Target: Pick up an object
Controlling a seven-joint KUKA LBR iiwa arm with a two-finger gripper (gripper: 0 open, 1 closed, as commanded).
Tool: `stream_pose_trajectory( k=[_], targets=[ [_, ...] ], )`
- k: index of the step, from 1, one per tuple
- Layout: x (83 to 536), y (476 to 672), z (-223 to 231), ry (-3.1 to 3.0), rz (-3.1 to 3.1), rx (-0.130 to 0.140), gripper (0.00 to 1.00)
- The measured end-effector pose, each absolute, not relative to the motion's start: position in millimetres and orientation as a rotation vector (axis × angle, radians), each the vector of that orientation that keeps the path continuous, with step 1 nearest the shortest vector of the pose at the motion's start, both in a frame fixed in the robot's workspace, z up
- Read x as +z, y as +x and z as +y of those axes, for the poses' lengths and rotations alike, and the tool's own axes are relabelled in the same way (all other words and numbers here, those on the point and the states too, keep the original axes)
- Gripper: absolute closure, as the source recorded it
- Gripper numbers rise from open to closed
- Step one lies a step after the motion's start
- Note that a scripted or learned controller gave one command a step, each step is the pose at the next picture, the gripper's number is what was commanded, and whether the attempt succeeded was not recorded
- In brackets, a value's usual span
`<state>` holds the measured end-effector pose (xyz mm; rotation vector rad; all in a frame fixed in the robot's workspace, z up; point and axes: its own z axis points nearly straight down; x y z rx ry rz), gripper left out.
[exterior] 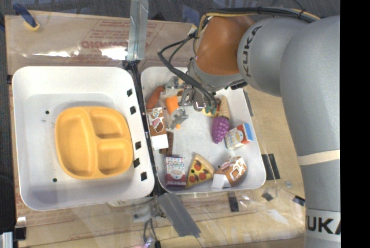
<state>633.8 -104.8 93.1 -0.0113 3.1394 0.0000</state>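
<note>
Two fingers (180,103) straddle the orange toy (172,104).

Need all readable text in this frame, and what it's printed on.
"KUKA": on the grey arm, upper link beside the orange band, running vertically.
"KUKA": again on the arm's lower link at the bottom right, cut off by the frame edge.
Red print on the clear plastic sheet behind the bins: too blurred to read.
Small carton and the other toy packages in the right bin: print too small to read.
</note>
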Motion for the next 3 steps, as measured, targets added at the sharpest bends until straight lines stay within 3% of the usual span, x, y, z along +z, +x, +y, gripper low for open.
stream_pose_trajectory(
  k=[1, 2, 3],
  targets=[
    [105, 635.5, -103, -0.019, 3.135, -0.001, 1.00],
    [276, 640.7, -99, -0.067, 3.125, -0.005, 1.00],
    [376, 657.7, -141, 0.510, 3.091, -0.002, 1.00]
  ],
)
